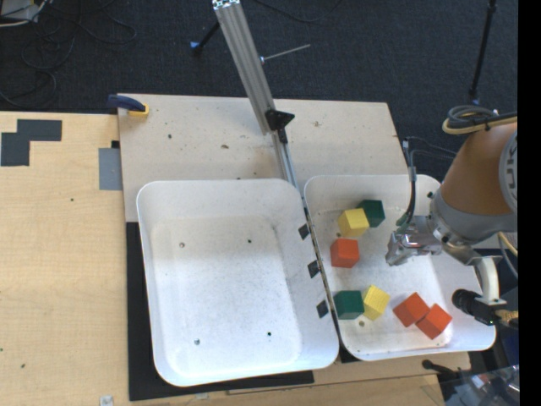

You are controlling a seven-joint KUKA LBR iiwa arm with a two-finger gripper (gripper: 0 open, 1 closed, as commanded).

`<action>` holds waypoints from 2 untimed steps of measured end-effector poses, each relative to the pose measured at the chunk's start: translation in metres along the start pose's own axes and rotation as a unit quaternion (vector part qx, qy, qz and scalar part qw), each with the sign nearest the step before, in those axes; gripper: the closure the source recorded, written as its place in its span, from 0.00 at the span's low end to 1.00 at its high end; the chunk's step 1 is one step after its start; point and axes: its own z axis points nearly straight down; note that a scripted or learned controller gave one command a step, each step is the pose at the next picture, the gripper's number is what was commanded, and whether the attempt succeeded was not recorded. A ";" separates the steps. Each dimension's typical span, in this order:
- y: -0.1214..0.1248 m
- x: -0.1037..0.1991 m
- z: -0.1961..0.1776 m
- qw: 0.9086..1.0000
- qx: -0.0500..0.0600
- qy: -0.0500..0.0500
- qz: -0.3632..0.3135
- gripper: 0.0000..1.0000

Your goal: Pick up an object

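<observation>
**benchwatcher:** Dark carpet and cables round the back, pale wooden surface (59, 252) up front with two white bins on it. Left bin (169, 345) has nothing to grab, so it's all about the right bin (473, 341). Using the orange cube (344, 252) as my landmark: yellow cube (353, 221) just above it, dark green one (372, 211) touching that yellow. Below it sit another green (348, 304) and yellow (376, 301) pair, and two more orange blocks (423, 315) off to the lower right.

**gripnerd:** End effector (404, 250) hangs just right of that orange cube. Can't tell whether it's apart or together, too small and blurry.

**benchwatcher:** I'd guess they're light, rigid blocks, nothing fragile, maybe a bit slick. Landmark cube stands apart from its neighbours, so pinching two opposite flat faces looks easiest.
</observation>
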 end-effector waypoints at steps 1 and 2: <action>0.006 -0.004 -0.044 1.000 0.000 0.000 0.000 1.00; 0.008 -0.008 -0.087 1.000 0.000 0.000 0.000 1.00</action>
